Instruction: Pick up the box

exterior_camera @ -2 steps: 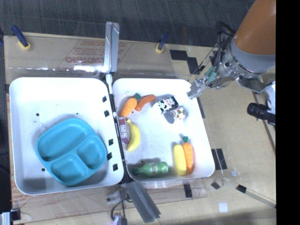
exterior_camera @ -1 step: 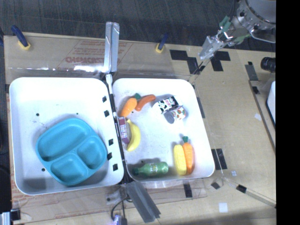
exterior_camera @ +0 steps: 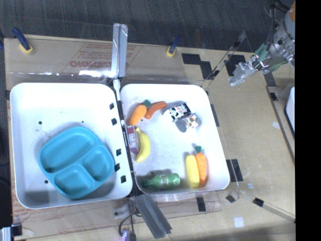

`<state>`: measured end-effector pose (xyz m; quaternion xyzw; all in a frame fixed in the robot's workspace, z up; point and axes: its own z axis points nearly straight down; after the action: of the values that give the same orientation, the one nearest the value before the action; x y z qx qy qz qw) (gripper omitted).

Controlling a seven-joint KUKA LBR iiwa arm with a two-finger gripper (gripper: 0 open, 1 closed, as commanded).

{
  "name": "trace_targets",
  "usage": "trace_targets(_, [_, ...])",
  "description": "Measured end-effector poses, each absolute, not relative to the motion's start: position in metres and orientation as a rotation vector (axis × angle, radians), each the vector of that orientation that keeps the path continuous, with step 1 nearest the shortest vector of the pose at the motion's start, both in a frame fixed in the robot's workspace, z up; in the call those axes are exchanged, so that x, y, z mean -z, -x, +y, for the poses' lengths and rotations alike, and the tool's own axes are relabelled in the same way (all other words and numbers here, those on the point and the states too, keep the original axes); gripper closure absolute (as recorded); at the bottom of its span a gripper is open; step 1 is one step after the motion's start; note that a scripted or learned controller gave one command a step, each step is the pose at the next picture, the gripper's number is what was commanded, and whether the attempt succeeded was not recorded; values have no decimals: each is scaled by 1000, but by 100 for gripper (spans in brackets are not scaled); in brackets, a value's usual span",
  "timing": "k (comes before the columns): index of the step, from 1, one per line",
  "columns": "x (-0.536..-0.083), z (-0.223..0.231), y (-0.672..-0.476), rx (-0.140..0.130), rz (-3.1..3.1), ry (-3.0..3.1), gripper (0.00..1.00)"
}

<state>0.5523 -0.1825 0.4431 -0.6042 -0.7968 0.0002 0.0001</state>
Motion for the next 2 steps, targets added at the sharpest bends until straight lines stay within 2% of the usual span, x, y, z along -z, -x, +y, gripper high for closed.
trace_targets(1, [-434, -211, -490, -1, -2442, 1976, 100])
trace_targets(2, [-445, -211, -491, -1, -2448, 1970, 100])
